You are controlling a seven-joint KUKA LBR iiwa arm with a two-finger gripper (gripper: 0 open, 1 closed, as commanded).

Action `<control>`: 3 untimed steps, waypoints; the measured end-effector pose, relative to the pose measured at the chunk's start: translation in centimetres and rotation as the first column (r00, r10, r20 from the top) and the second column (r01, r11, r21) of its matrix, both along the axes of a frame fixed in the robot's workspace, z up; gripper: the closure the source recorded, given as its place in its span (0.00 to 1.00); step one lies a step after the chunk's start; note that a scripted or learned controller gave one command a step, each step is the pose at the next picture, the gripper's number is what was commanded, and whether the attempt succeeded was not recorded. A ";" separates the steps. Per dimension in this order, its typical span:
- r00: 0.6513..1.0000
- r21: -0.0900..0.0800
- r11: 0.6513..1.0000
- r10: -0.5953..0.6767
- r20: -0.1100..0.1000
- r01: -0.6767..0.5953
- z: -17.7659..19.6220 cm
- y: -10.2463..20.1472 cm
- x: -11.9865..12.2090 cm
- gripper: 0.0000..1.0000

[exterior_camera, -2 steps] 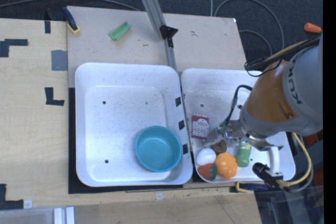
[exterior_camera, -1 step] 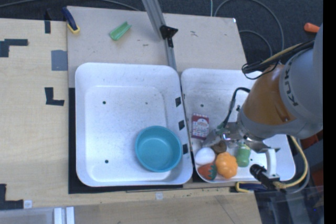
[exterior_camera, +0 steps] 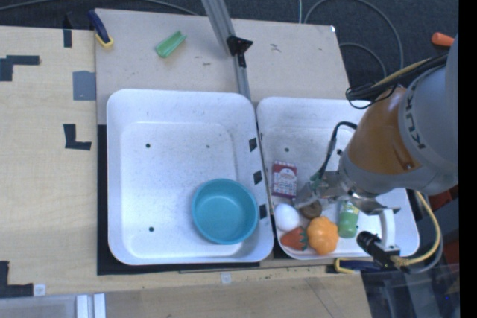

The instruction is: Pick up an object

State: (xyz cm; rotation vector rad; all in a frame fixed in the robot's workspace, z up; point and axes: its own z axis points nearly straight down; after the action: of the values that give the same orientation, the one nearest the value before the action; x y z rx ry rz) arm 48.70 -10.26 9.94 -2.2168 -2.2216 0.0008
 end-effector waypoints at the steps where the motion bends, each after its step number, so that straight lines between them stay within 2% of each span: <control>1: 1.000 -0.002 1.000 0.000 0.004 0.000 4.4 -0.1 0.7 1.00; 2: 1.000 -0.003 1.000 -0.001 0.006 0.001 10.1 -0.4 -0.1 1.00; 3: 1.000 -0.003 1.000 0.001 0.006 -0.001 15.0 0.3 0.7 1.00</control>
State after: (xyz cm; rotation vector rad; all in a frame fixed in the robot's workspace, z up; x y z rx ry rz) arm 49.38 -9.92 24.96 -2.2205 -2.2267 -0.0030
